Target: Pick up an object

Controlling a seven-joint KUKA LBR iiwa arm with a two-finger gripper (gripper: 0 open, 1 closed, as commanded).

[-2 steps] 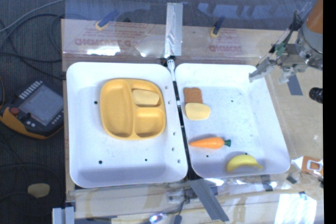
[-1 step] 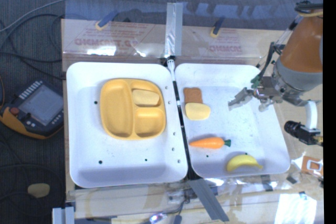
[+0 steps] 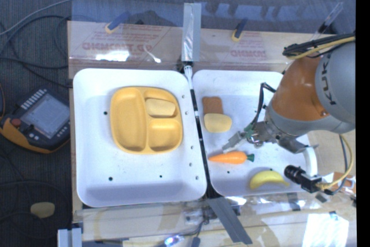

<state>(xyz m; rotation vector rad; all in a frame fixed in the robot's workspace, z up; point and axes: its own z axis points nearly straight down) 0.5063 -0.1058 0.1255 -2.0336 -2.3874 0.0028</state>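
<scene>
A handheld controller point(image 3: 36, 120) is seen on the floor at the far left. In the left bin point(image 3: 87, 142), a yellow divided tray point(image 3: 130, 124) is placed, with a pale yellow block point(image 3: 160, 106) lying in its upper right compartment. In the right bin point(image 3: 231, 179), a brown slab point(image 3: 212, 104) is found near the dividing wall, with a pale yellow piece point(image 3: 218, 122) touching its lower end. Below these, an orange carrot point(image 3: 229, 158) is laid flat, and a banana point(image 3: 267, 179) rests near the front wall. The end effector point(image 3: 240, 137) is seen just above the carrot, beside the pale yellow piece; whether it is spread or pressed together cannot be told. Nothing is visibly held in it.
</scene>
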